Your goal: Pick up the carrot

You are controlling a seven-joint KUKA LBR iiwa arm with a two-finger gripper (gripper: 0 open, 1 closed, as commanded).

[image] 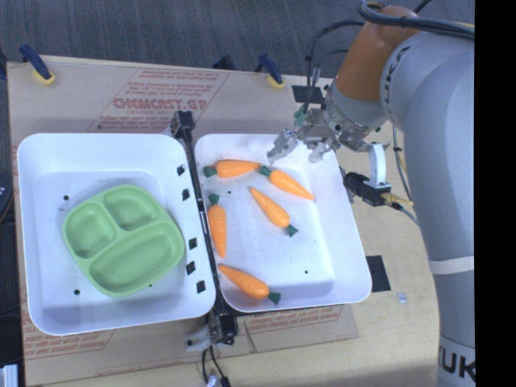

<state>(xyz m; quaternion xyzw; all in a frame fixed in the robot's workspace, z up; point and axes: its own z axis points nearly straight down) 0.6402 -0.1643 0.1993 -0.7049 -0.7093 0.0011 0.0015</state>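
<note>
Five orange plastic carrots with small green tops lie in the right shallow white bin (pixel 347 248), right of the frame's centre. The upper right carrot (pixel 289 184) lies slanted near the bin's far rim, and its green end almost touches the green end of the upper left carrot (pixel 234 168), which lies nearly level. The middle carrot (pixel 271 210) lies slanted in the open centre of the bin, apart from the others. The left carrot (pixel 217 226) lies along the bin's left wall, close to the divide between the two bins. The lower carrot (pixel 247 283) lies near the front rim. White floor is free at the bin's right side.

The claw (pixel 302 147) hangs over the far rim of this bin, just above the upper right carrot; its fingers stand apart and nothing is between them.

The left shallow white bin (pixel 36 240) holds a light green plastic divided plate (pixel 123 239) with three compartments. Both bins rest on brown cardboard (pixel 145 95) on the table.
</note>
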